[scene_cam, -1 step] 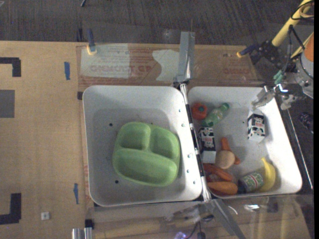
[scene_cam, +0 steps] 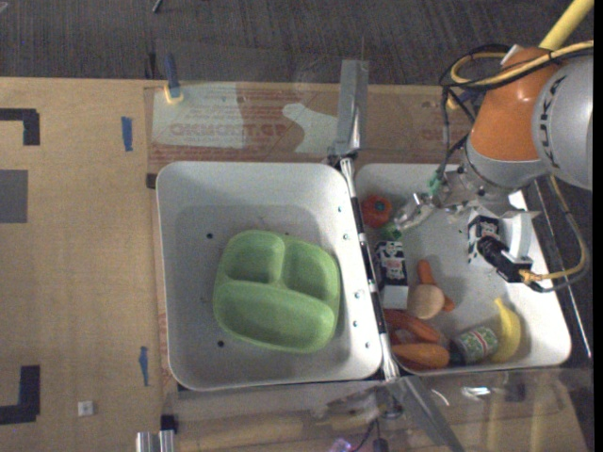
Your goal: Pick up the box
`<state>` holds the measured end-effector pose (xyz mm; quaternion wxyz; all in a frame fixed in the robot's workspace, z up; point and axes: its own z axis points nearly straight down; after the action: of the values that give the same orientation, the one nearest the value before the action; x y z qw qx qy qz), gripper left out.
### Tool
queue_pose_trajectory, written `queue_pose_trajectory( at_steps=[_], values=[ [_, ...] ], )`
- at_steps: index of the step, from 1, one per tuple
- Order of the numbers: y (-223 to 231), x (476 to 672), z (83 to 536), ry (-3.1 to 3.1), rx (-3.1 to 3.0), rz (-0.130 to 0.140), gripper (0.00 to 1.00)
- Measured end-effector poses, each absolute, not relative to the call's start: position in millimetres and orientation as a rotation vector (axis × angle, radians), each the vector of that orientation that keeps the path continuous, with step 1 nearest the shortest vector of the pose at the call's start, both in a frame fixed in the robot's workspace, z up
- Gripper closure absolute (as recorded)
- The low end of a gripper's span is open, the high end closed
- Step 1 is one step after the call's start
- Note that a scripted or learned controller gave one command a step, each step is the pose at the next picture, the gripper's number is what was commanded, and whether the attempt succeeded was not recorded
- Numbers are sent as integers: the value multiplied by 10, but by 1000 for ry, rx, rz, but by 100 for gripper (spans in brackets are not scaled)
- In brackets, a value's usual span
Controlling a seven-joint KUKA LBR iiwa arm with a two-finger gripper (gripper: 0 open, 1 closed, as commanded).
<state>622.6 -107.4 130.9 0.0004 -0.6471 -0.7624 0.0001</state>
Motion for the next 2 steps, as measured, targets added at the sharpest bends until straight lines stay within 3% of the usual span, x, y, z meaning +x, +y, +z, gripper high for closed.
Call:
queue_pose_trajectory(
  at_steps=[1, 2],
  values=[
    [-1122, 5684, 871, -2294, -2156, -6, 0],
    [-1125, 5696, 983, -2294, -2161, -11, 100]
  ],
)
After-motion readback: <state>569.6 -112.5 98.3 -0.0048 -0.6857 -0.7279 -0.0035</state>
